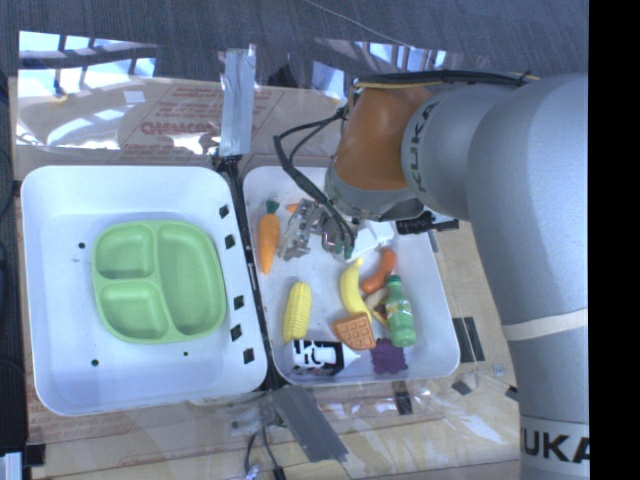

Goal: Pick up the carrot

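Right bin (pixel 440 353) is crowded: corn (pixel 297 310), banana (pixel 349 288), waffle (pixel 355 330), green bottle (pixel 400 311) and grapes (pixel 389 356). The carrot (pixel 268 240) lies along its left wall. The hand (pixel 308 230) hovers just beside the carrot, nothing visibly gripped; how far it is open, I cannot tell. A green plate (pixel 158 281) sits in the left bin (pixel 50 268).

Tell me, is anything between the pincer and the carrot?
Nothing visible is. The carrot lies by the right bin's left wall, and the pincer hangs just to its right, with bare bin floor between them. The corn lies lower down.
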